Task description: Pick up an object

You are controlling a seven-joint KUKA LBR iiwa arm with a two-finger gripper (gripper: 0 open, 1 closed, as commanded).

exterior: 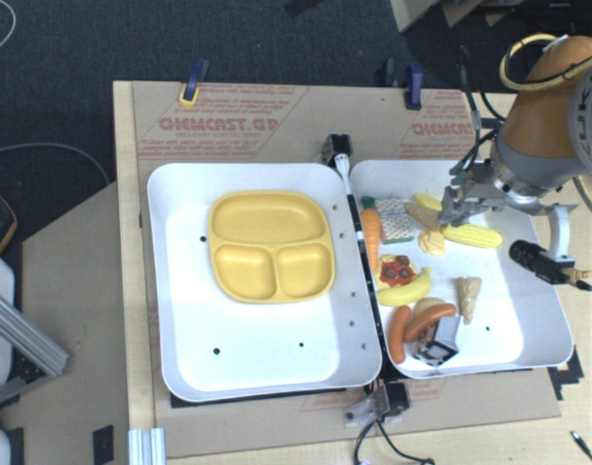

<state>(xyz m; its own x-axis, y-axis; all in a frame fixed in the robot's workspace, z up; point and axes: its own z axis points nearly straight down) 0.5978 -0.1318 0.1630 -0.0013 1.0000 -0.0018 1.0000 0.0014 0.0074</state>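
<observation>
Nothing lifted yet: tool (457, 204) hangs low in the right bin (543, 342), just beside the corn cob (473, 235), its opening impossible to tell; grasp and lift remain.

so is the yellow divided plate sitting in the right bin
No, the yellow divided plate lies in the left bin.

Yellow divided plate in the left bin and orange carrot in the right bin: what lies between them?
In the camera view, the bins' adjoining white rims separate the yellow divided plate from the orange carrot.
</observation>
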